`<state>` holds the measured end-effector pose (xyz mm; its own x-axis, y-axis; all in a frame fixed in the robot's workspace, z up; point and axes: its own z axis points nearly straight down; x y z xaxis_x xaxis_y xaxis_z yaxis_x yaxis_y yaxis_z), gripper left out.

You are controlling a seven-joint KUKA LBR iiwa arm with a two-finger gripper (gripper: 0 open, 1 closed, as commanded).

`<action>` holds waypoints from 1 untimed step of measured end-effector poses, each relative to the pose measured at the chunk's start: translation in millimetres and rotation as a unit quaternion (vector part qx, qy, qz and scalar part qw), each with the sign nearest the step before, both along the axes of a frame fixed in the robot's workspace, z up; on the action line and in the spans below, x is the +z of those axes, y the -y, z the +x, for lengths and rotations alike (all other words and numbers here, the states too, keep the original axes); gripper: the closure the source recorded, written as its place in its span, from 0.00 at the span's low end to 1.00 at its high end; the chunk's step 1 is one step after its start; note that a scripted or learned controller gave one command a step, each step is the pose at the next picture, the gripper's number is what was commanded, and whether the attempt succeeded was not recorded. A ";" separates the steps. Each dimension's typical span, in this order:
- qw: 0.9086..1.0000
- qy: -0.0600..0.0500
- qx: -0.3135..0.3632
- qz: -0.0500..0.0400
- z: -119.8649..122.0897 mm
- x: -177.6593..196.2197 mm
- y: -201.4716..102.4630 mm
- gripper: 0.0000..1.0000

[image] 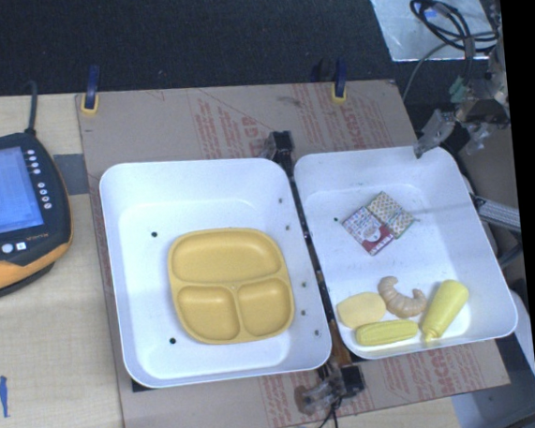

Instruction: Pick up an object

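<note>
Nothing picked up yet, judging by how things lie. All candidates at rest in the right bin: a small patterned packet toward the bin's twelve o'clock, well apart from the rest; at six o'clock a cluster of four, namely a pale yellow flat piece, a tan curled piece just beside it at its three o'clock, a yellow corn-like cob along the bin's bottom wall, and a yellow tilted bottle-like piece toward five o'clock. Cluster pieces touching or nearly so; hard to tell which.

Left bin bearing a yellow three-compartment tray, compartments bare.

Gripper apparently at the frame's two o'clock, just outside the right bin's upper right corner, above the desk; dark and blurred against cables, so jaws' state impossible to tell. Nothing visible between them.

Left to do, by this reading: the whole job. Travel over the right bin, descent, closing on one thing, lift. Packet likely the easiest target, being isolated; the cluster riskier, with neighbours crowding any grasp.
</note>
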<state>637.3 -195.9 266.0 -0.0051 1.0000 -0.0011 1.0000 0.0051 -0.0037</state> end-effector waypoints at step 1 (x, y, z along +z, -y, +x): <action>1.000 -0.001 0.001 0.000 18.4 -174.9 -29.8 0.00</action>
